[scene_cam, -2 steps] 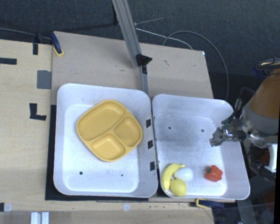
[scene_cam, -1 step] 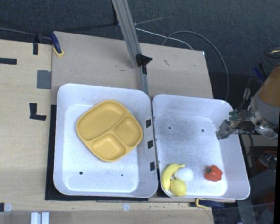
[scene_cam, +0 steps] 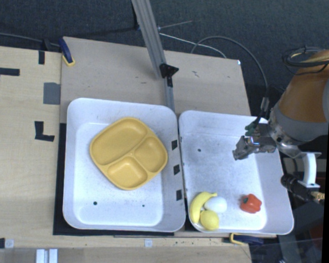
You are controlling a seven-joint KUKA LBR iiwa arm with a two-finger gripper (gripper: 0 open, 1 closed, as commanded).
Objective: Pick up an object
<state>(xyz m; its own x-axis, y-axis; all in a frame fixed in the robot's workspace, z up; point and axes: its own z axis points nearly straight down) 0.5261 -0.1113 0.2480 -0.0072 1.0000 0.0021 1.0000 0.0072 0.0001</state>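
From the overhead camera, we are hovering the gripper (scene_cam: 242, 149) over the right bin (scene_cam: 226, 126); whether it is open, we cannot tell. Near us are lying a banana (scene_cam: 199, 203), white egg (scene_cam: 216, 205), lemon (scene_cam: 209, 219) and red pepper (scene_cam: 250, 203) (isolated, so easiest). We are descending squarely. No writing is readable.

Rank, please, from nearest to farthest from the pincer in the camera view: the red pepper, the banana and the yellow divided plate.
Measured from the pincer, over the right bin:
1. Red pepper, right bin, near its front right corner, just below the pincer.
2. Banana, right bin, front left corner, beside a white egg and a lemon.
3. Yellow divided plate, in the left bin.
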